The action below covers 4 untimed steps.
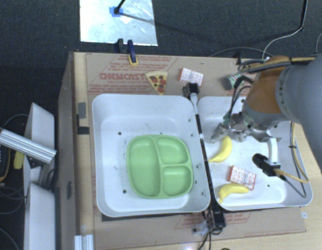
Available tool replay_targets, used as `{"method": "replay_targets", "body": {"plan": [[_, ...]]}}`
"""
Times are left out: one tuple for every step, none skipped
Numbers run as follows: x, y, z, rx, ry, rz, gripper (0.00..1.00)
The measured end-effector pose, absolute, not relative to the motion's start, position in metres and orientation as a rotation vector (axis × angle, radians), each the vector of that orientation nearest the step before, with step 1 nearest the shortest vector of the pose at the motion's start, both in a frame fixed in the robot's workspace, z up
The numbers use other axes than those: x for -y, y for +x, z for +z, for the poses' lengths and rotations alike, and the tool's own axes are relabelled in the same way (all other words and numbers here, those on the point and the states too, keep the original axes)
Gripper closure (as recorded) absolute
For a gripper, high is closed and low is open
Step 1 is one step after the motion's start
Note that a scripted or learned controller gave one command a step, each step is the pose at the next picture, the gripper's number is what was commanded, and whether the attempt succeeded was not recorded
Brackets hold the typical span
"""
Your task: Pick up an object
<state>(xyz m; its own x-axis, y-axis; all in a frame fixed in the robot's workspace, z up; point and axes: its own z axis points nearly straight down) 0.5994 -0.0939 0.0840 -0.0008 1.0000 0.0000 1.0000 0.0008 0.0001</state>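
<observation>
Right bin: arm reaches in from the right, orange band over the bin's back half. Jaws sit low in the back-left part of this bin, near the wall shared with the left bin.

Jaw state: cannot tell, since the metal parts overlap from this angle. Nothing is seen held between them.

Candidates to pick up, all in the right bin:
- upper banana: lies aslant by the shared wall, top end just under the jaws. Contact cannot be told.
- packet: red and white, flat on the floor, in front of the upper banana and apart from it.
- lower banana: near the front wall, just in front of the packet.

Left bin: green plate with three compartments, flat, towards the front right.

Surface behind the bins: pizza slice and a second packet, near each other, not touching.
</observation>
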Motion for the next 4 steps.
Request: {"method": "replay_targets", "body": {"plan": [[0.094,0.600,0.095,-2.223,2.218,0.002,1.00],[0.094,0.600,0.095,-2.223,2.218,0.002,0.00],[0.089,0.554,0.084,-2.223,2.220,0.000,0.00],[0.089,0.555,0.094,-2.223,2.218,0.002,1.00]]}}
